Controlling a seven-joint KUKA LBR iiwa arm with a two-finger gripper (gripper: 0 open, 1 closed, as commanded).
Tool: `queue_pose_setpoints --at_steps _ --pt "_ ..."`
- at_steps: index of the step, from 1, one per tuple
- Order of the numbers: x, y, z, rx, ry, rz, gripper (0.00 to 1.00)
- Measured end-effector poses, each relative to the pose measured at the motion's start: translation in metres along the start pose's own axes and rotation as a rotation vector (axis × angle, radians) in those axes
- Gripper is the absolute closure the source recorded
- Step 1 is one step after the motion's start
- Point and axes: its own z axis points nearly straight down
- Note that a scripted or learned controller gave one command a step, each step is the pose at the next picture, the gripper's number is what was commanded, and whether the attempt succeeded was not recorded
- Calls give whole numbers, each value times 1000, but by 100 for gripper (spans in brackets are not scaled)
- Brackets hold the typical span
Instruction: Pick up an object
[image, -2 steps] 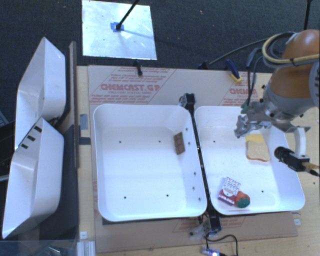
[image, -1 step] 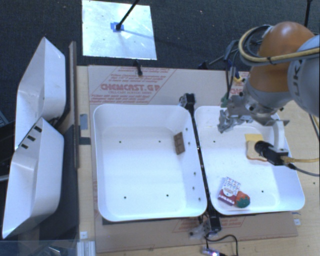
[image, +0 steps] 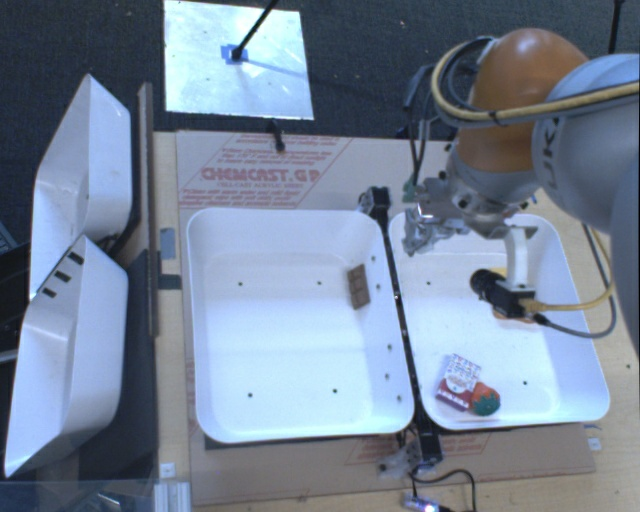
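White plastic makes up the 2 shallow bins, and the candidates for picking are split between them. The left bin (image: 250, 400) holds 1 small brown block (image: 357, 286), lying flat close to its right wall, long axis running roughly from far edge to near edge with a slight tilt. The right bin (image: 570, 340) holds a red-and-white packet (image: 458, 378) near its front edge, with a small red and green item (image: 486, 401) touching the packet's near right corner. The gripper (image: 420, 236) hangs over the far left corner of the right bin, just beside the divide between the bins. From this angle I cannot tell how far open the gripper is, nor whether it has hold of anything. The block is the nearer target, a short way toward the view's left and front, but it lies across the 2 bin walls. The packet pair is well apart from the gripper, almost straight toward the front of the same bin, so reaching it probably needs only a pull along that 1 line.
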Motion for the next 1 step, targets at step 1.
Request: queue_pose_setpoints --at_steps 1 --pt "41 18 17 1 0 1 100"
